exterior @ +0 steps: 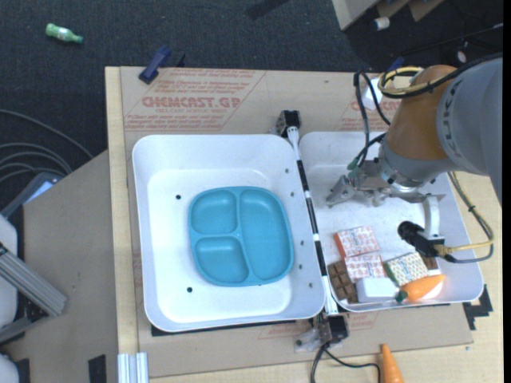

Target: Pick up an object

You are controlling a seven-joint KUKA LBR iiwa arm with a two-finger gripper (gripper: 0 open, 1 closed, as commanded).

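My gripper [355,196] hangs over the upper left part of the right bin [327,146], its fingers spread open with nothing between them. The objects lie below it, in the bin's lower half. They are two red-and-white patterned boxes [358,248], a brown chocolate-like bar [342,282], a white block [375,288], a green-edged patterned packet [408,268] and an orange carrot [422,288]. The gripper touches none of them; the nearest box lies a short way below and to its right.
The left bin [152,214] holds a blue divided plate [239,234]. A black clip [288,121] sits at the top of the wall between the bins. An orange tool tip [388,367] lies on the bench below the right bin.
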